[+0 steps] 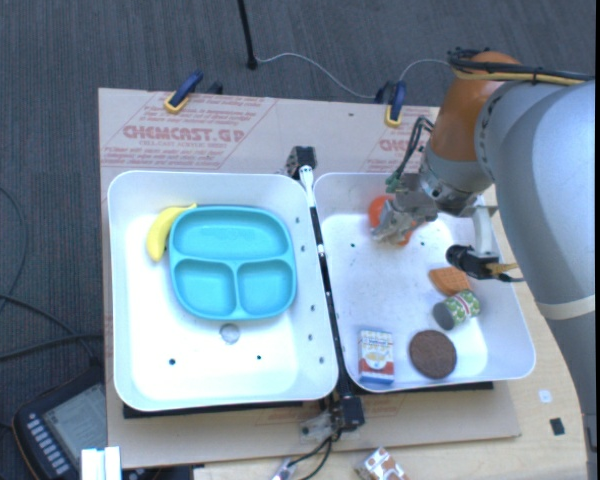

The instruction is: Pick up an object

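While jaws [392,230] crowd orange object [381,210], bin [380,278] centre open.

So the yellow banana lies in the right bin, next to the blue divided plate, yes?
Not quite. The camera view shows the banana in the left bin, touching the left edge of the blue divided plate. The right bin holds the other small items, and the pincer is there.

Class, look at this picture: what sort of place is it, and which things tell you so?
Probably a robotics lab test bench: a grey arm with an orange band reaches over two shallow white plastic bins of toy food, such as a yellow banana, on a clamped board with trailing cables.
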